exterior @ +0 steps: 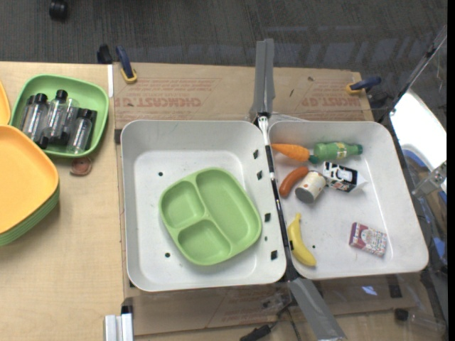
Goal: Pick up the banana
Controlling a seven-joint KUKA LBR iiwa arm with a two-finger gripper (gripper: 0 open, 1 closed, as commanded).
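1. The surface [57, 283] is pale wood. A sheet of brown cardboard [192, 98] printed with reversed red lettering lies on it, under two shallow white bins.
2. A blue-and-orange clamp [126, 66] sits at the cardboard's far left corner and another clamp [362, 85] at its far right corner.
3. The left bin [142, 190] holds a light green divided plate [210, 215] with three compartments, lying flat and turned at an angle.
4. The banana [301, 241] lies in the right bin [398, 162], in its near left part, just beside the seam where the two bins meet. It runs roughly along that seam with its stem end toward the far side.
5. Farther back in the right bin, an orange carrot [291, 150] and a green bottle [337, 150] lie end to end.
6. Below them are a reddish-orange sausage-shaped piece [293, 180], a small pale can [310, 187] on its side touching it, and a black-and-white packet [341, 176].
7. A small pink box [368, 239] lies apart from the rest, near the right bin's near right corner, well apart from the banana.
8. A grey upright bar [264, 77] stands behind the seam between the bins.
9. At the left of the surface, a green tray [60, 116] holds several dark-capped vials, and a stack of orange plates [21, 190] sits at the edge of the view.
10. Beyond the surface is dark grey carpet [213, 13], with a black chair caster [58, 7] at the top left.
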